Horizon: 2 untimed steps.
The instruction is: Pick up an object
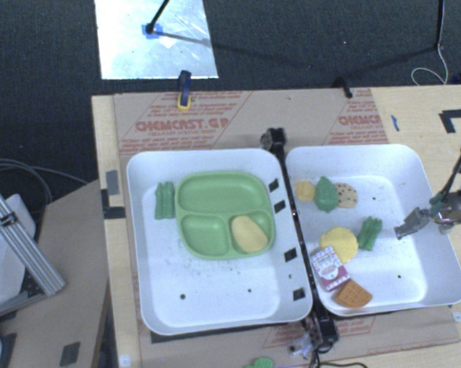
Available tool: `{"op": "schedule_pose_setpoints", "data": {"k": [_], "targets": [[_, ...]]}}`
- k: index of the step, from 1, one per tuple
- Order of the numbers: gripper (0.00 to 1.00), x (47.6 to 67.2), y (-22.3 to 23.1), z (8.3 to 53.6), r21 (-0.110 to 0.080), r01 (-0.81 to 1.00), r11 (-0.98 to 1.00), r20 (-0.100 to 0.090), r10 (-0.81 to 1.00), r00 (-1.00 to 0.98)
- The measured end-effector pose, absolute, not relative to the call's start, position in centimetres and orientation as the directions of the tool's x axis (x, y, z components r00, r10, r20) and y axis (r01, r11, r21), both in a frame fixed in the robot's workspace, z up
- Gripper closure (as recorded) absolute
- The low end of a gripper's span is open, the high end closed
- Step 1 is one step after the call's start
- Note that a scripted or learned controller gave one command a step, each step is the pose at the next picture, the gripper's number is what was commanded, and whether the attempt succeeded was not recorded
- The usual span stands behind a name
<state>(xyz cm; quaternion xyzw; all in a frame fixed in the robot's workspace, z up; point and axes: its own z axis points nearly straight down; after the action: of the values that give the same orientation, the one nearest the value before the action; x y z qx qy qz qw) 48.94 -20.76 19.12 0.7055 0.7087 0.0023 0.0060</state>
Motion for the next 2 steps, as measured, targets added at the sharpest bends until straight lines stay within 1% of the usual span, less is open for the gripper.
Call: {"op": "schedule_pose_setpoints", "data": {"k": [1,2], "targets": [[0.0,48.5,-14.4,9.8,-0.007,1.0,0.007,0.006,1.0,-0.007],[0.0,54.2,-17.0,8.4,0.004,1.0,0.005,-0.002,1.0,-0.005]]}}
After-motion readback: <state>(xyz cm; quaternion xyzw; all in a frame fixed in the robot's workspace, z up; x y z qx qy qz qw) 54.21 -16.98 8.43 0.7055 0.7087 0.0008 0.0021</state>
